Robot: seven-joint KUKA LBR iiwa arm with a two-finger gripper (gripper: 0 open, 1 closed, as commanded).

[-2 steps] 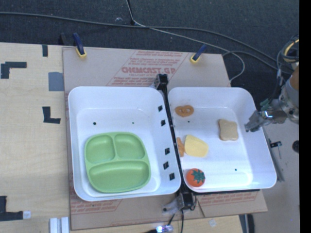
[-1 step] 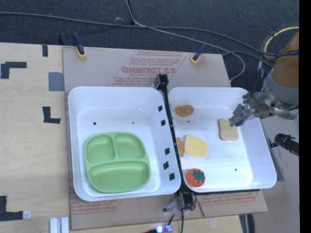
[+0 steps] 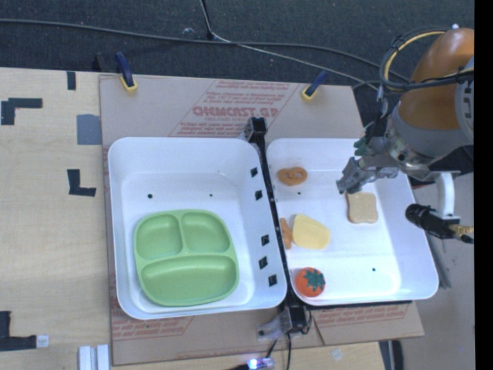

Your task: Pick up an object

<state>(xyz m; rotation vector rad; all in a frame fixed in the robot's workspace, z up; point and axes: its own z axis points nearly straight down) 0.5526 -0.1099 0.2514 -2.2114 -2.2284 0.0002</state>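
Tomato (image 3: 310, 281) at the right bin's (image 3: 412, 287) near edge; my gripper (image 3: 354, 177), grip unclear, hovers beside the toast (image 3: 362, 207), probably targeting it.

Divided plate (image 3: 186, 257) in left bin (image 3: 123, 176); perhaps four foods in right bin (image 3: 412, 272).

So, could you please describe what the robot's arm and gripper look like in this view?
The arm is a rounded grey body with a broad orange band above the wrist. Thin cables, one of them yellow, loop over the orange section. At its end sits a small dark grey metal gripper, blocky and angular, far narrower than the arm.
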